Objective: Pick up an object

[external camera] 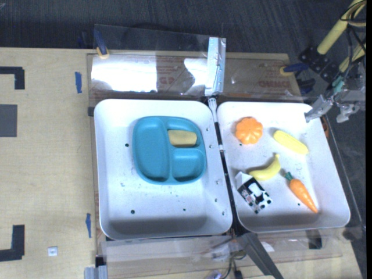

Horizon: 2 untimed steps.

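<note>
Resting in two white bins, toys and a tray lie below an arm at the right edge.

In the right bin [334, 211], nearest at 6 o'clock, sits a black-and-white toy [254, 193], with a carrot [302, 194] at 4 o'clock, a banana [266, 169] near the middle, a yellow oblong piece [290, 142] at 1 o'clock and an orange pumpkin [248, 130] at 11 o'clock. The left bin [113, 208] holds a blue divided tray [154, 150] with a yellow block [182, 138] in its 2 o'clock compartment. The gripper [340, 100] hovers beyond the right bin's 2 o'clock corner, holding nothing; its opening I cannot tell.
</note>
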### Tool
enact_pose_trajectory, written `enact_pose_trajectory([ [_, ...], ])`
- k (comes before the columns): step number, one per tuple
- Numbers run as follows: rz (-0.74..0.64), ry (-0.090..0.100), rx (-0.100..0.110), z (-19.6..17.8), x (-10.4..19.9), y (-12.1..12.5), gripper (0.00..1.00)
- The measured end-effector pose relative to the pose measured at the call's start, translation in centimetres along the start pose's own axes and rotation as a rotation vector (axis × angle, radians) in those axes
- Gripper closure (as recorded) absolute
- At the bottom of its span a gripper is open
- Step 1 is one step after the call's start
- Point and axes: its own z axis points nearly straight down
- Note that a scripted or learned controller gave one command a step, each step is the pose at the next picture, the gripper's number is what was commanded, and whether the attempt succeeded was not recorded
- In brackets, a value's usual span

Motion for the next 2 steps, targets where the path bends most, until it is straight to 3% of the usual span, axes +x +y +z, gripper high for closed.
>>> enact_pose_trajectory([
  [1,-0.191,0.001,0.004,9.8,-0.9,-9.4,0.0],
  [2,-0.25,-0.003,-0.006,16.8,3.4,-12.4,0.0],
])
